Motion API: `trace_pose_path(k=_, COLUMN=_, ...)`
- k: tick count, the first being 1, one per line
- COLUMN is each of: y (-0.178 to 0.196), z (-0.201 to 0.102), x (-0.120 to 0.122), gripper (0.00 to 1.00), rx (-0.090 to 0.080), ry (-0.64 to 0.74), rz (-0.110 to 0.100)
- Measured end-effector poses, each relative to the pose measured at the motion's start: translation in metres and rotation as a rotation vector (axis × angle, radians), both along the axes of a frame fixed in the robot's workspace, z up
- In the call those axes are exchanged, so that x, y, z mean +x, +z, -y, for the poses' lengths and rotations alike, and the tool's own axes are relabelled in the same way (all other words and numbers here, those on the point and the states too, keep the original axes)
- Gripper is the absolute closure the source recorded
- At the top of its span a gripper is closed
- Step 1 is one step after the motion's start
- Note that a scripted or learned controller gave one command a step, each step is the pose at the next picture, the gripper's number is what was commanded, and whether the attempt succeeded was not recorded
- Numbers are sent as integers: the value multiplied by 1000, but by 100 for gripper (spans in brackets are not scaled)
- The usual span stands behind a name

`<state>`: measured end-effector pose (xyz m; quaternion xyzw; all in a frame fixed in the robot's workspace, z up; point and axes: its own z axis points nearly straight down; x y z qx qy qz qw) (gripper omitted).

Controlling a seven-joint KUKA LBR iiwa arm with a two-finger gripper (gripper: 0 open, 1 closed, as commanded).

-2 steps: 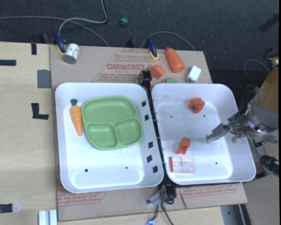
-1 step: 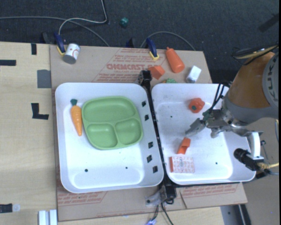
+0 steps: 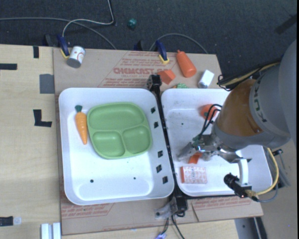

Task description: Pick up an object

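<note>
Dark carpet is lying beyond a cardboard-topped bench (image 3: 139, 68) bearing two white bins. At the three o'clock side the arm is reaching into the right bin (image 3: 175, 114), its gripper (image 3: 192, 150) hanging low over a small orange piece (image 3: 193, 158); whether the pincer is parted or closed I cannot tell, and nothing is showing as lifted, so the pick looks not yet done. A red-patterned packet (image 3: 194, 175) is lying just beside it at six o'clock, crowding the approach. The left bin (image 3: 70, 133) is holding a green divided plate (image 3: 119, 130) and a toy carrot (image 3: 81, 125)
</note>
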<state>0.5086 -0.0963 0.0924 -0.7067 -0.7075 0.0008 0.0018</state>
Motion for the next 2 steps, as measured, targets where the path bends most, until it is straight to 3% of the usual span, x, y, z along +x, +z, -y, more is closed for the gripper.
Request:
trace_pose_path(k=1, y=56, z=62, x=78, gripper=0, rx=-4, ry=-1, rz=7)
trace_pose_path(k=2, y=-6, z=60, x=161, gripper=0, rx=-5, ry=1, rz=6)
